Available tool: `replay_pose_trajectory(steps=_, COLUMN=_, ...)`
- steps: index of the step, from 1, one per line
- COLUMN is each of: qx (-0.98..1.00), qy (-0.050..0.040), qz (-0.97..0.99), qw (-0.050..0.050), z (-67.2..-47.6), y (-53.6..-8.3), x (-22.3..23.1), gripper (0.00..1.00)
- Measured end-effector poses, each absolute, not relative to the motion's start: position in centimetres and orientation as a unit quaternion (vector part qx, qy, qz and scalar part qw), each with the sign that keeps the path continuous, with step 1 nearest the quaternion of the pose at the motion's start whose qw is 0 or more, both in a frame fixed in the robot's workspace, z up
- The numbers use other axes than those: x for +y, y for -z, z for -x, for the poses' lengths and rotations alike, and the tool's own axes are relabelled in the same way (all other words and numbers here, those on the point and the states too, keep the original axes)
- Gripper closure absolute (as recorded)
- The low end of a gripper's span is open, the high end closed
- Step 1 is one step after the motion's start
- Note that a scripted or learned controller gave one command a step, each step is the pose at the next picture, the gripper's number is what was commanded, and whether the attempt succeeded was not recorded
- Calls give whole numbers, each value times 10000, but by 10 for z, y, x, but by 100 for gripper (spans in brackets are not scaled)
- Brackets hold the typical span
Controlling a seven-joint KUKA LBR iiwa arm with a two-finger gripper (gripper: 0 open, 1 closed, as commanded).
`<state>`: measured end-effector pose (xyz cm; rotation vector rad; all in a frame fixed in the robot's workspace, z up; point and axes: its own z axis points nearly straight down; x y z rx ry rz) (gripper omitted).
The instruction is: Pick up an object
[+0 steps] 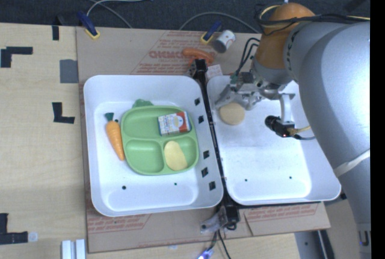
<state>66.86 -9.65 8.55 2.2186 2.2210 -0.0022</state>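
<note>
A round beige lump [231,115] lies in the right bin [271,173], near its back left corner. My gripper [238,101] hangs right over the lump's far side, open, with one finger towards the bin divider and the other to the right. Nothing is held between them. The left bin [144,191] holds a green divided plate [141,149] carrying a small printed carton [174,124] and a yellow oval piece [175,155]. An orange carrot [115,138] lies beside the plate's left rim.
The arm's grey body covers the right bin's right side, and a black cable part [280,126] hangs just right of the lump. Behind the bins lie an orange tool [198,53] and a small grey cylinder [223,41] on cardboard.
</note>
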Motion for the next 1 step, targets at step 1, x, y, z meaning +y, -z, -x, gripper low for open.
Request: replay_pose_trajectory(steps=1, qx=7075, qy=2, qz=-7067, qw=18, z=-661, y=-86, x=-106, gripper=0)
